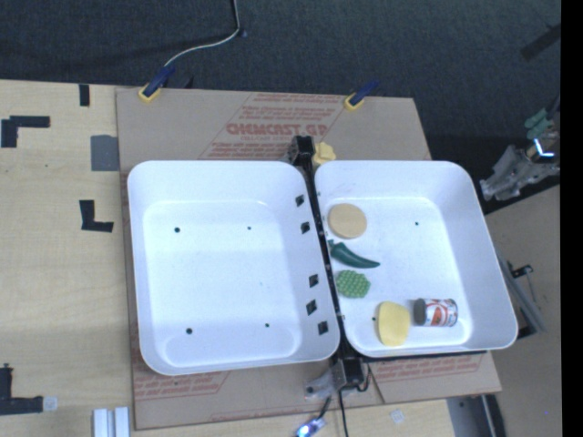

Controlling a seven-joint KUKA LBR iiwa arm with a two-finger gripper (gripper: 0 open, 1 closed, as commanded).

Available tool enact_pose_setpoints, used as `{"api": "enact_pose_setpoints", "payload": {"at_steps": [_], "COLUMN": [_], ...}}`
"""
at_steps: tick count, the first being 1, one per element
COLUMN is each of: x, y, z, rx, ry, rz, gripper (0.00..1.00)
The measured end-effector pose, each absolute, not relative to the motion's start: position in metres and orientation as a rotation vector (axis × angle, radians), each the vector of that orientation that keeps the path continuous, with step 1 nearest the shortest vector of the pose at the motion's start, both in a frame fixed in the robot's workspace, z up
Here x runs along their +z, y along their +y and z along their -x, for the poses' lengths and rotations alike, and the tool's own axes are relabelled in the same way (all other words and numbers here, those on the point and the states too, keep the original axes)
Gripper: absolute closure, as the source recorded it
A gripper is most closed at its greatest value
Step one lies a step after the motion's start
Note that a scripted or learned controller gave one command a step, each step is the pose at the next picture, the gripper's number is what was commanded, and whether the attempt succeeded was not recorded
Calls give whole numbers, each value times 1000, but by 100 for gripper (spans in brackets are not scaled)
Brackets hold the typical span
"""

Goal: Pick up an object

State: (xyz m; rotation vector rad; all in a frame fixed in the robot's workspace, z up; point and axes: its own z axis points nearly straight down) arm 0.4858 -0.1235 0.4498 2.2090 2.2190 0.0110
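The right bin (pixel 455 235) holds several objects along its left and front sides. A tan round disc (pixel 347 220) lies near the divider. Below it are a dark green pepper shape (pixel 353 257) and a green textured round piece (pixel 352 285). At the front, a yellow lump (pixel 393 324) sits beside a small red and white can (pixel 436 313) lying on its side. A grey part of the arm with the gripper (pixel 515 169) hangs outside the right bin's far right corner, well apart from every object.
The left bin (pixel 219 262) adjoins the right one along a black-clipped divider (pixel 314 244). Both rest on a cardboard sheet (pixel 273 126) fixed with blue and yellow clamps. A small yellow item (pixel 324 153) sits at the divider's far end.
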Motion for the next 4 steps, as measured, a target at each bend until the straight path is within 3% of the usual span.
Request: {"api": "enact_pose_setpoints", "payload": {"at_steps": [1,2,3,4], "x": [522,518,528,528], "y": [-132,-132,-132,-132], "z": [-485,-484,-485,-485], "rx": [6,-1,-1,-1], "ry": [2218,2221,2221,2222], "rz": [-2214,-2220,-2218,-2219], "gripper": [100,0,100,0]}}
